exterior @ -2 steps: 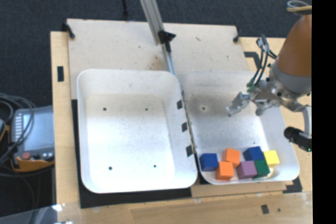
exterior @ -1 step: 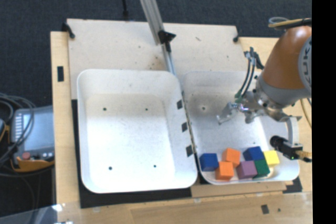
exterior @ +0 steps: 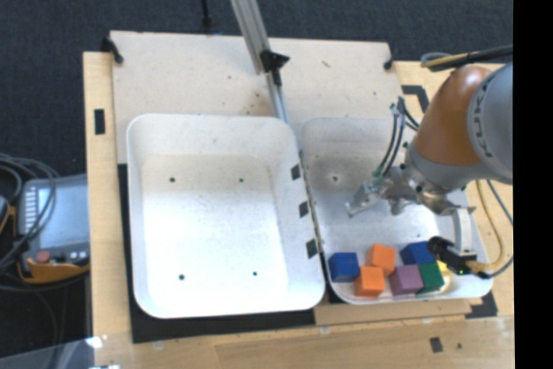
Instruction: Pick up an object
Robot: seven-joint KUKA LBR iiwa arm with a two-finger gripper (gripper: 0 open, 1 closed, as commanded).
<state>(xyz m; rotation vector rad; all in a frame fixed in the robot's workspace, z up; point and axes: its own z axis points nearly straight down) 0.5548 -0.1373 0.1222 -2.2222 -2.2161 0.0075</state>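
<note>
Two shallow white bins sit side by side on a pale, speckled worktop (exterior: 190, 65). Both are smooth plastic with rounded corners, and the left bin (exterior: 143, 186) is the broader of the two. The right bin (exterior: 333, 143) holds six small cube-shaped blocks, all matte and plain-coloured and bunched along its near wall.

There are two blue, two orange, one purple and one green:
- A blue block (exterior: 344, 265) is leftmost.
- An orange block (exterior: 383, 256) stands just right of it.
- A second orange block (exterior: 371, 281) lies nearer, touching the purple block (exterior: 404, 279).
- The green block (exterior: 431, 277) comes next on the right.
- A second blue block (exterior: 417, 252) lies behind it, partly covered by robot hardware.

One grey arm (exterior: 462, 130) with an orange band reaches in from the right, cut off at the frame's edge. Its end effector (exterior: 361, 205) hangs over the middle of the right bin, apart from the blocks and on their far side. It is too small and blurred to tell whether it is wide or narrow, and nothing can be seen in it.

One ribbed metal rail (exterior: 246, 4) slants across the far side of the worktop.
</note>
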